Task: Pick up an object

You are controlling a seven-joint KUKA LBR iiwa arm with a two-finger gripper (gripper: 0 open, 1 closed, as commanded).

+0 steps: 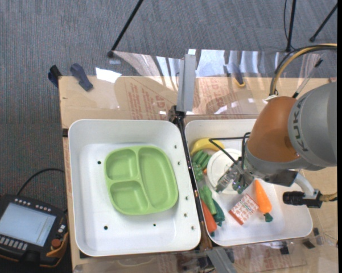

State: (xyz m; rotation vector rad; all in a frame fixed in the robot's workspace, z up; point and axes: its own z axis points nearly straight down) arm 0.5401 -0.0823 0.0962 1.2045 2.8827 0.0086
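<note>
The right bin (299,227) holds several toy foods. A yellow banana (204,145) lies at its back left, beside green pea pods (200,161) and a white round dish (218,162). An orange carrot (263,198) and a red-and-white packet (244,209) lie near the middle. A second carrot (209,218) and a green bean (211,201) rest along the left wall. My gripper (230,181) hangs low over the front edge of the white dish, just left of the packet. The arm's orange band hides the bin's back right.
The left bin (79,152) holds a green divided plate (141,180). A metal post (185,87) and a clear panel stand behind the bins. A teach pendant (25,229) lies on the floor at lower left.
</note>
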